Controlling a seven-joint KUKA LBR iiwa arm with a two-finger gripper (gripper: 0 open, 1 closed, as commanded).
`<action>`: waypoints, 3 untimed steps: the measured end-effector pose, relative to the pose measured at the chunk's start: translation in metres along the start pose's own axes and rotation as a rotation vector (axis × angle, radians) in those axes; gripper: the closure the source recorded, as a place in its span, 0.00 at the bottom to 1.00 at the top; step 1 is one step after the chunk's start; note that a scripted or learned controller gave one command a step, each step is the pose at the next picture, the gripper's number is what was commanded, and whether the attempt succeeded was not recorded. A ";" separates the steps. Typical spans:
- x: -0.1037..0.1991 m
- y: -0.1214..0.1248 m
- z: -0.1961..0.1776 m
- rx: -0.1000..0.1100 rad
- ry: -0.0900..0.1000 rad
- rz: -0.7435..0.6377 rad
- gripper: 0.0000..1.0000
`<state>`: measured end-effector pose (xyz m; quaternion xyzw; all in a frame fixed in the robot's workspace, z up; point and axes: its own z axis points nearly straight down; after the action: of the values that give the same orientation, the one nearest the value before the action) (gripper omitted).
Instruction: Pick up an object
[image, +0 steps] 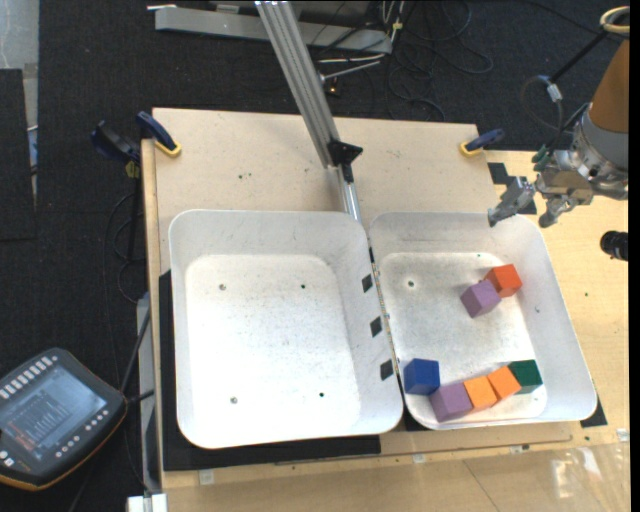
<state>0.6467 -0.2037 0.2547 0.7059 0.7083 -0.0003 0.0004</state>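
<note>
The gripper hangs over the far right corner of the right bin, just past its far rim, and its fingers look spread apart with nothing between them. All the blocks sit in the right bin. An orange block and a purple block touch each other in the far part of the bin, closest to the gripper. Along the near rim there is a row: a blue block, then a second purple block, a second orange block, one more orange block and a green block, all packed tight. The left bin has no blocks to go for. The step now looks like choosing a block and going down to it. I think the blue block is a good pick, because it has free space on most sides, so the fingers can slip down around it. The row is hard, since the blocks press together and leave no room. The far pair is close but also touching. The arm should go straight down over the middle of the block, with one finger on each free side, and squeeze only when it is low enough.
</note>
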 end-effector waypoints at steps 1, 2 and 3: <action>0.000 0.000 0.000 0.001 0.000 0.000 0.00; 0.002 0.001 0.064 0.005 0.001 0.002 0.00; 0.002 0.006 0.110 0.004 0.001 -0.001 0.00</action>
<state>0.6530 -0.2020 0.1452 0.7057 0.7085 -0.0015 -0.0014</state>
